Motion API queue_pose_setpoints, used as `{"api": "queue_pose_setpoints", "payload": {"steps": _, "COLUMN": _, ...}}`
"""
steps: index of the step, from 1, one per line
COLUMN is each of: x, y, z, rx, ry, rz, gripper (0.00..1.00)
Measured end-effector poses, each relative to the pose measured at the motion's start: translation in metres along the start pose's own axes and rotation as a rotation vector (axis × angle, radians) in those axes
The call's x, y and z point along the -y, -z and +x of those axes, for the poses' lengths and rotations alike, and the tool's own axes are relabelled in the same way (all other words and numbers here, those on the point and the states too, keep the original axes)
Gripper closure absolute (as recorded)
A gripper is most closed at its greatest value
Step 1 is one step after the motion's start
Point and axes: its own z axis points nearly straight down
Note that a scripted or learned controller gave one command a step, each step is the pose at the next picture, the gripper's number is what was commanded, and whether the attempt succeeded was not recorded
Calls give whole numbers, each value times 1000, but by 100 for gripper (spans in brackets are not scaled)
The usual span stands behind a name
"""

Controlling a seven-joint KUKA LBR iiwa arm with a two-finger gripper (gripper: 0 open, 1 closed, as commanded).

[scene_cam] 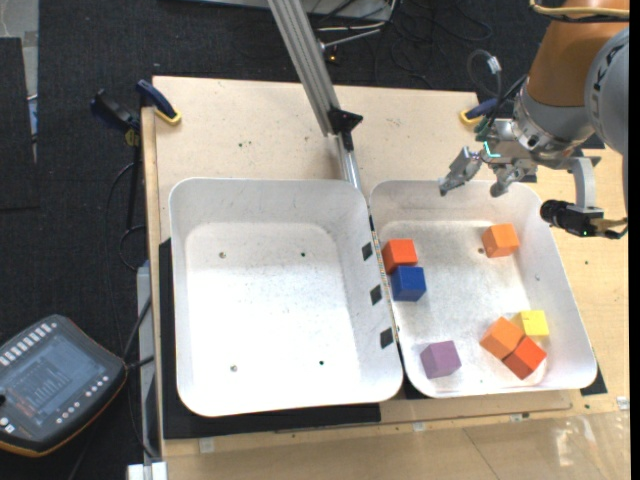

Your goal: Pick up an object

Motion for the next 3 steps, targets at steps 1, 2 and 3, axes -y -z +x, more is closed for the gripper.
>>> {"api": "queue_pose_setpoints", "payload": {"steps": 1, "x": 0, "y": 2, "z": 0, "rx": 1, "ry": 2, "rz": -3, "gripper": 0}}
{"api": "queue_pose_setpoints", "payload": {"steps": 2, "x": 6, "y": -43, "z": -4, "rx": 1, "ry": -2, "rz": 0, "gripper": 0}}
{"api": "queue_pose_setpoints", "payload": {"steps": 3, "x": -4, "y": -94, "z": -3, "rx": 1, "ry": 2, "rz": 0, "gripper": 0}}
